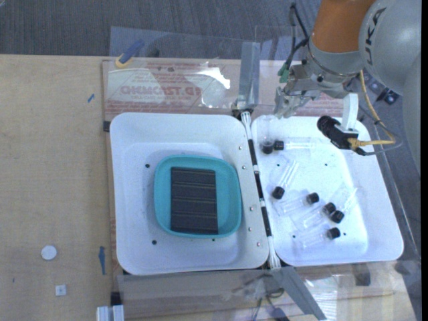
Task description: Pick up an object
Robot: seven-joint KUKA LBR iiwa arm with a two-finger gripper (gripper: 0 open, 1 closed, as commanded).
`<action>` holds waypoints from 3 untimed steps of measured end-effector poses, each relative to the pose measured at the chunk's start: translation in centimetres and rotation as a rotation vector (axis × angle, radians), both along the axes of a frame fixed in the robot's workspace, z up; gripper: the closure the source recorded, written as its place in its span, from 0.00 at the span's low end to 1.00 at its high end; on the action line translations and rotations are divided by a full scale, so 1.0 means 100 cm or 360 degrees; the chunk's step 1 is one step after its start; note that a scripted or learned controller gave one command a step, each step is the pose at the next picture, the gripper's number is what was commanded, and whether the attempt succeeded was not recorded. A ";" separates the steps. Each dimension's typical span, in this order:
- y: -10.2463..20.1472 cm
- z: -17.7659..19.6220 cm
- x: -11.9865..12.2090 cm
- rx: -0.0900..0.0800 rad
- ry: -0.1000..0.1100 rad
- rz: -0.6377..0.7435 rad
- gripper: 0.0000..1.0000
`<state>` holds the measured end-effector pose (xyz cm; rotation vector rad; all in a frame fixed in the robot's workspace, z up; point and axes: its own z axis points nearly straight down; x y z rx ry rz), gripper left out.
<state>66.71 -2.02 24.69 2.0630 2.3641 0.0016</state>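
Several clear vials with black caps lie scattered in the right bin [374, 179]. One vial [294, 143] lies near the bin's far left corner, another vial [287, 176] is just below it, and a cluster of vials [319, 214] sits toward the near right. My gripper [287, 105] hangs over the far left edge of this bin, above and slightly behind the nearest vial. Nothing visible is held in it.
The left bin [127, 179] holds a teal dish [162, 199] with a dark ridged block [194, 199] in it. A black connector on a yellow cable [336, 132] hangs over the right bin's far side. A metal divider [257, 179] separates the bins.
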 end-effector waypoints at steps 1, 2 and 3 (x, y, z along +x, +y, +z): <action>0.000 0.000 0.000 0.0000 0.0001 0.0000 0.00; -0.038 -0.062 -0.077 0.0002 0.0006 0.0116 0.00; -0.078 -0.103 -0.094 0.0003 0.0006 0.0172 0.00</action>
